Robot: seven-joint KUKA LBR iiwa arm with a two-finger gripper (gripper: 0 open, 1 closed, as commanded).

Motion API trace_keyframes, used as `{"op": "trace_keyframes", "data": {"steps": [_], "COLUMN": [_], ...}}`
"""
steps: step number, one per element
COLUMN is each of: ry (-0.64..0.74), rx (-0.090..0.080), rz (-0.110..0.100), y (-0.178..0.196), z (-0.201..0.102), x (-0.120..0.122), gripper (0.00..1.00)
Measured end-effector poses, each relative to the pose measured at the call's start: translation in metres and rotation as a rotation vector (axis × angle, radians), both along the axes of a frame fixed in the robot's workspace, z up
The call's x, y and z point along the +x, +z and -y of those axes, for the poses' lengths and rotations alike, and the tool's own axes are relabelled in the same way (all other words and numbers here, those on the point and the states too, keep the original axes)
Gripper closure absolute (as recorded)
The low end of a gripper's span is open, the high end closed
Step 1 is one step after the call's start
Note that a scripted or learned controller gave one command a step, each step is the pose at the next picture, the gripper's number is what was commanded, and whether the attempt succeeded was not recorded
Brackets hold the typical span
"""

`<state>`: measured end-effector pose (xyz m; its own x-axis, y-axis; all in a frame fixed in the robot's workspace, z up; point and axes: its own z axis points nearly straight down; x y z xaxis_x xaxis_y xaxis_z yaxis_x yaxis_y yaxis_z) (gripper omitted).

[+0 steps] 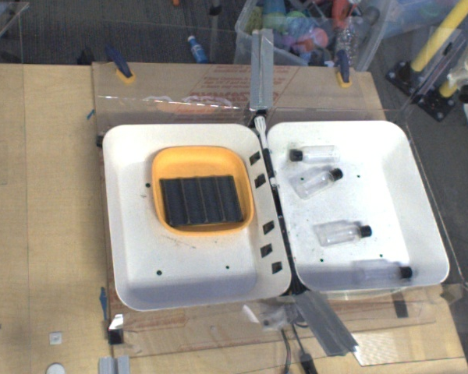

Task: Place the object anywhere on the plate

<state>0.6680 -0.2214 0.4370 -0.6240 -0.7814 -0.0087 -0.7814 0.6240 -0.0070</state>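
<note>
I see four clear bottles (pixel 342 232) in the right bin (pixel 421 209); orange plate (pixel 201 159) at 9 o'clock.

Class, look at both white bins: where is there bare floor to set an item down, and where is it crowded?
Left bin: the orange plate with its dark ribbed insert fills the middle; bare floor runs along the near edge and the left side. Right bin: four clear vials, and, crowd the left and centre; the right side, beside the wall, is bare.
</note>
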Motion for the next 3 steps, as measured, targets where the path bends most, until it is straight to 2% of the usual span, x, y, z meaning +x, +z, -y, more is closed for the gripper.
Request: {"op": "trace_keyframes", "data": {"steps": [3], "ry": [0.902], "rx": [-0.006], "rz": [-0.001], "y": [-0.0012], "z": [-0.0003], "x": [-0.0001], "gripper": [1.00]}}
